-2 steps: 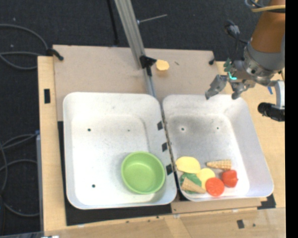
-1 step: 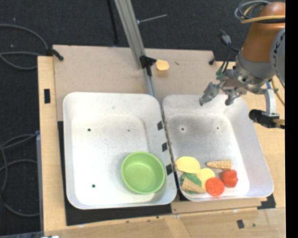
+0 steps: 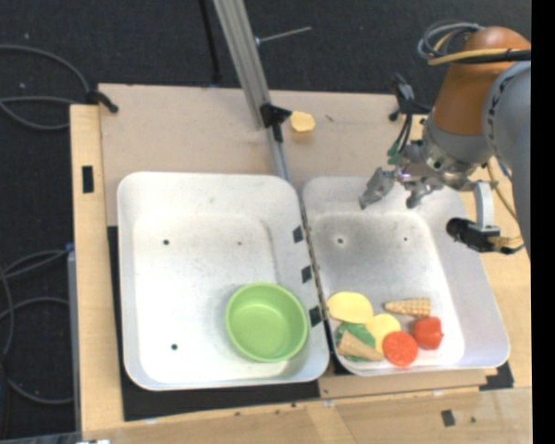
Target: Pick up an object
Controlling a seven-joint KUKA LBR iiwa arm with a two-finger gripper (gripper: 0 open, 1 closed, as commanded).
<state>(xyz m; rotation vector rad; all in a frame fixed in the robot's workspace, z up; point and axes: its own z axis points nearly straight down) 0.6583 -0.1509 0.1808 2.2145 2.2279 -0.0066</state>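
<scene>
My gripper (image 3: 395, 192) hangs over the far edge of the right bin (image 3: 379, 248), its two fingers spread open with nothing between them. A pile of toy food lies at that bin's near end: a yellow piece (image 3: 350, 305), a second yellow piece (image 3: 384, 326), a waffle cone (image 3: 408, 307), another cone (image 3: 359, 345), a red tomato (image 3: 400, 348) and a red piece (image 3: 428, 332). The gripper stands well apart from this pile, toward the back.
A green bowl (image 3: 266, 321) sits in the left bin (image 3: 185, 248) near its front right. A small yellow object (image 3: 302, 122) lies on the bench behind the bins. A slanted metal pole (image 3: 245, 54) rises between the bins.
</scene>
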